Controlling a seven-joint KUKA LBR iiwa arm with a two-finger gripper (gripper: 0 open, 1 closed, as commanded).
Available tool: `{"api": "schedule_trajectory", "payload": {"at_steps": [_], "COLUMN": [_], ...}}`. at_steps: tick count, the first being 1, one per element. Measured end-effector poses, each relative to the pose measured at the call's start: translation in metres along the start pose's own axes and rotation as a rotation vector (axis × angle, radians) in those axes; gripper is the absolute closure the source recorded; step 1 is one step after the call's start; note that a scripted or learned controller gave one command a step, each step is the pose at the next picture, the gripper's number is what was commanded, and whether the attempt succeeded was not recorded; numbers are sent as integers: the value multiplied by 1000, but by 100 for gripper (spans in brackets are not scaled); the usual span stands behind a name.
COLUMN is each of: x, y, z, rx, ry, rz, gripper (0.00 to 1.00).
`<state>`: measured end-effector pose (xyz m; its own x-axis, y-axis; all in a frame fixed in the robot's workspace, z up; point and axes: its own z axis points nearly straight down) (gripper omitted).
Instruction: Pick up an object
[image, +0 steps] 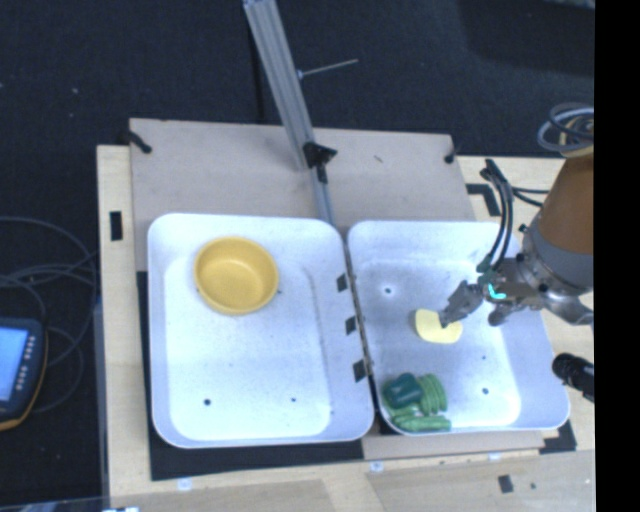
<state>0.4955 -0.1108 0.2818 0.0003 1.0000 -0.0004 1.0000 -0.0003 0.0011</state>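
Two white bins sit side by side on my bench. In the left bin I log one yellow bowl, upright, in the far-left part, well apart from everything else.

The right bin carries two items. A pale yellow piece lies flat near the middle of the bin floor; it is a short oval whose long axis runs roughly left to right across the view, tilted slightly down toward the right. I cannot make out a distinct front or tip on it. A green object lies in the near-left corner of the same bin, against the near wall; it looks like a ribbed bundle with its long axis running left to right, though its detail is too blurred for me to say more.

My arm comes in from the right over the right bin. The claw hangs just above and to the right of the pale yellow piece, its two fingers spread apart, one finger reaching down to the piece's right edge and the other further right. Nothing sits between the fingers; whether the near finger actually touches the piece I cannot tell.

A grey metal rail slants across the far side of the bench.
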Motion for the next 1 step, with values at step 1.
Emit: {"api": "schedule_trajectory", "payload": {"at_steps": [1], "x": [0], "y": [0], "z": [0], "rx": [0], "ry": [0], "rz": [0], "gripper": [0]}}
